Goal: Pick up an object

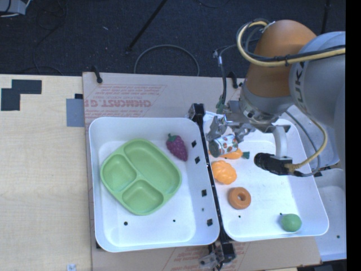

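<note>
My gripper [227, 133] hangs low over the far left corner of the right bin [307, 208]. Directly under it a small can with a white printed label [224, 146] lies on its side, touching or nearly touching the gripper. A small orange piece [234, 154] lies against the can. In front of them are an orange fruit [224, 172], a brown doughnut [240, 197] and, at the near right corner, a green fruit [291, 222].
The left bin [113, 236] holds a green divided plate [141, 176] and a purple bunch of grapes [177, 147] by the divider [206, 174]. A black fitting on a cable [271, 162] hangs from the arm over the right bin.
</note>
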Controlling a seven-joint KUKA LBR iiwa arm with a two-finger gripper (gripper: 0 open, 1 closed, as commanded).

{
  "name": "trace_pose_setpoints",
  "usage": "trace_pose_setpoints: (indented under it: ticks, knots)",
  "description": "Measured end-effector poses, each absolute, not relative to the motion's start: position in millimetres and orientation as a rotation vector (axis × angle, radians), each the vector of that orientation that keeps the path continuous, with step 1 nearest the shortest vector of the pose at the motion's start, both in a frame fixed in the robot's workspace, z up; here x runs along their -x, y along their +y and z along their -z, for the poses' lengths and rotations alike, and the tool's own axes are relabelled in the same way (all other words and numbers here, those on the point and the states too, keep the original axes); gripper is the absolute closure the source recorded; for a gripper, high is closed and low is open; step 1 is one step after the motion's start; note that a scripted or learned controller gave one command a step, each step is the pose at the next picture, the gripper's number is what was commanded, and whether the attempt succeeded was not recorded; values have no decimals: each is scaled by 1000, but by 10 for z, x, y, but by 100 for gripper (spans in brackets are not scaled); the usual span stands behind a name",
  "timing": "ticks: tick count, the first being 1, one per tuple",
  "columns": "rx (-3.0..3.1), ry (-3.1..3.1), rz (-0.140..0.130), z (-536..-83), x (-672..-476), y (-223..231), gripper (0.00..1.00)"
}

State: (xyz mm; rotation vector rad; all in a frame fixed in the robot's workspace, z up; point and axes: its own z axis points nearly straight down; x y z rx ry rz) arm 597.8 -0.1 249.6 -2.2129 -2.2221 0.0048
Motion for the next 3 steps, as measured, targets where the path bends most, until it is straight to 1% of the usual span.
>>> trace_pose_setpoints:
  ticks: [1,2,3]
  knots:
    - [2215,-2224,-3,-2398,-6153,457,100]
    - [2216,-2224,-3,-2378,-6214,869,100]
    - [2217,-2223,-5,-2379,-6210,859,0]
